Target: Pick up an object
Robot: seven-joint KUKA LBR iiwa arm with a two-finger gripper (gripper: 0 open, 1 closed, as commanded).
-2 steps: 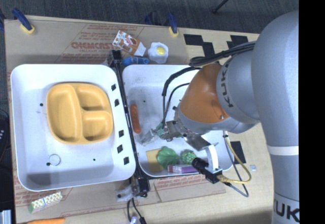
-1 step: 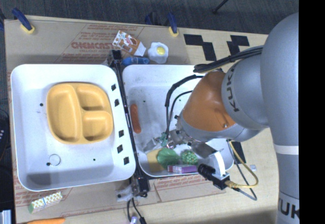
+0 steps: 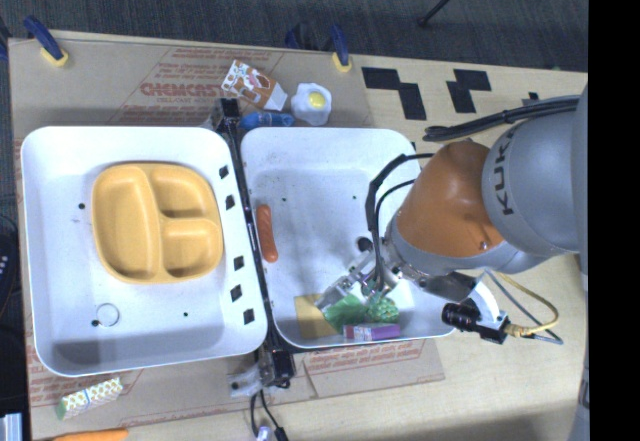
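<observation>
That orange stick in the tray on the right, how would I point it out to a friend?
Find the right-hand white bin, the one the grey arm reaches into. Along its left wall lies a slim orange stick, alone on bare white. The green toy and purple tube cluster at the near edge by the gripper.

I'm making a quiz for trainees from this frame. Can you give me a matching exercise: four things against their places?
Things:
1. yellow tray
2. hot dog
3. green toy
4. gripper

Places:
A. low in the right bin, near its front wall
B. just above the green toy
C. in the left bin
D. by the right bin's left wall

Pairs: 1-C, 2-D, 3-A, 4-B
</observation>
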